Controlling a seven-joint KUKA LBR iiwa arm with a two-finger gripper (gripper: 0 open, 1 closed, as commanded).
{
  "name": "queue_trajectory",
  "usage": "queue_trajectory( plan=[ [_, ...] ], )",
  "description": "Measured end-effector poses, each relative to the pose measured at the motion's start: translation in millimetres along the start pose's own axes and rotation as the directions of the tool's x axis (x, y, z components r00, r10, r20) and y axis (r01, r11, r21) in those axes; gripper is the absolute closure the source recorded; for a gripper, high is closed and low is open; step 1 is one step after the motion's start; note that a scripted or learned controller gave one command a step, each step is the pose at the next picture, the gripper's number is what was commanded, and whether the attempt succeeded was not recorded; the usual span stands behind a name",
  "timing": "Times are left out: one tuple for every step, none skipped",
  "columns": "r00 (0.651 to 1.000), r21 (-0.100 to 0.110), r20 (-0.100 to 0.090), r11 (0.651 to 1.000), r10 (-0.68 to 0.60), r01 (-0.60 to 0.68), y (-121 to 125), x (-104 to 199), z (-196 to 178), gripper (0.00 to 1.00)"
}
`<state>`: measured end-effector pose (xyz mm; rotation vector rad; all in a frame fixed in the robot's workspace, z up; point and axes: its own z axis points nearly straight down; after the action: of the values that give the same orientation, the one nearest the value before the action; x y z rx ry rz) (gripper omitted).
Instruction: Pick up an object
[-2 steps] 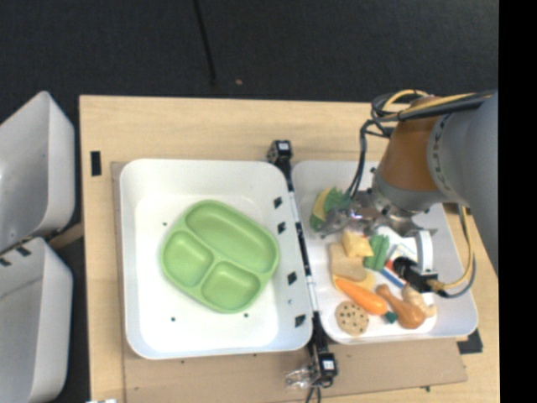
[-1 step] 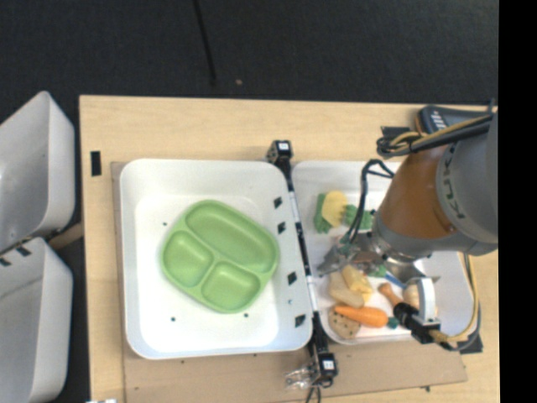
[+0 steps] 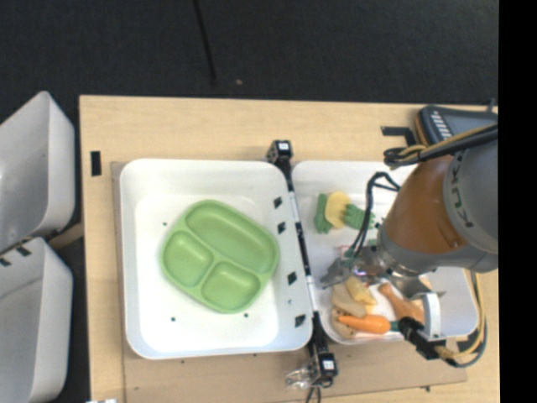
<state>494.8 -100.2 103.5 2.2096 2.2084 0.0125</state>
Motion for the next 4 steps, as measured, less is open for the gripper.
queue_trajectory(
  plan=[
    [1.000,0.002,0.001,1.000,0.011,-0.011,1,-2,-8,1.00],
    [1.000,0.015,-0.010,1.000,-0.010,0.011,5,77,-99,1.00],
    [1.000,0.005,-0.007,1.000,-0.007,0.007,3,111,-274,1.00],
    [1.000,0.025,-0.004,1.000,-0.006,0.006,0,147,-238,1.00]
  ],
)
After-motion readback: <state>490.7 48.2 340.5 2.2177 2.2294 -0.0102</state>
